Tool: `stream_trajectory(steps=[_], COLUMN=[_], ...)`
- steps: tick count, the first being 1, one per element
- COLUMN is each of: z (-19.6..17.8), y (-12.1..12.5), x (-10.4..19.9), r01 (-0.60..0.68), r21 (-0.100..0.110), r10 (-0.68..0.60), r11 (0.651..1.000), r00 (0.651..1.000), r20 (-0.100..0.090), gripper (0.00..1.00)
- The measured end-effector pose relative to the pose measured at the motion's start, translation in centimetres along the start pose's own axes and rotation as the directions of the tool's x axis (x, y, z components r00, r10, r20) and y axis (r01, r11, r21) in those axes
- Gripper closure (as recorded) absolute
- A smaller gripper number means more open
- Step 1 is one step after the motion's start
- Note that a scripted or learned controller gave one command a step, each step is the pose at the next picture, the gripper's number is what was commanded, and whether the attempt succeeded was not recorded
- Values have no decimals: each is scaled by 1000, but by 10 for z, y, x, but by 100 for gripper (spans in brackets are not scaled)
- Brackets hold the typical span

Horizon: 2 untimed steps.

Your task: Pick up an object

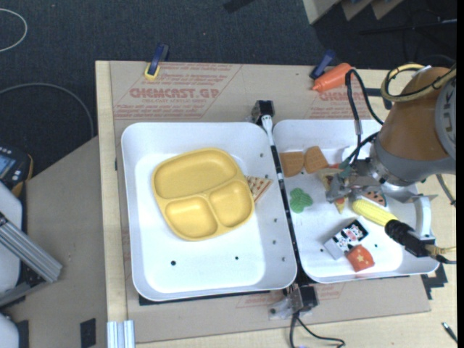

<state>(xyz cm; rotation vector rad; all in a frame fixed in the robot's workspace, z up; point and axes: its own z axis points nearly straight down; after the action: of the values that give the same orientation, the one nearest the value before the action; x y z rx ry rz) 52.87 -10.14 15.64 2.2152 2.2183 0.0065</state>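
Nearest, a red toy [360,257] and black-and-white block [346,236] lie untouched in the right bin [319,270]. Beyond them the gripper [342,187] hangs low among the corn cob [373,210], green piece [299,199] and brown pieces [302,162]; whether it is released or clenched I cannot tell. So crowded, it may nudge neighbours or close on nothing.

floor [87,20]: dark carpet | bench [217,85]: pale wood board | cable [11,27]: white loop

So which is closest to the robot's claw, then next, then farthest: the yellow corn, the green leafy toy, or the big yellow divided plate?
From the gripper:
1. Yellow corn cob, just beside it, right bin.
2. Green leafy toy, same bin, toward the divider.
3. Yellow divided plate, left bin.
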Motion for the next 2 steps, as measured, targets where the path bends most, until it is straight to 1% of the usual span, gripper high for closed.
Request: stream_trajectory(steps=[1,2], z=[-61,-69], y=[8,9], x=[6,6], r01=[1,0], r21=[0,4], r10=[-1,0], r11=[1000,1000], r00=[1000,1000], r20=[0,-1], gripper=[100,100])
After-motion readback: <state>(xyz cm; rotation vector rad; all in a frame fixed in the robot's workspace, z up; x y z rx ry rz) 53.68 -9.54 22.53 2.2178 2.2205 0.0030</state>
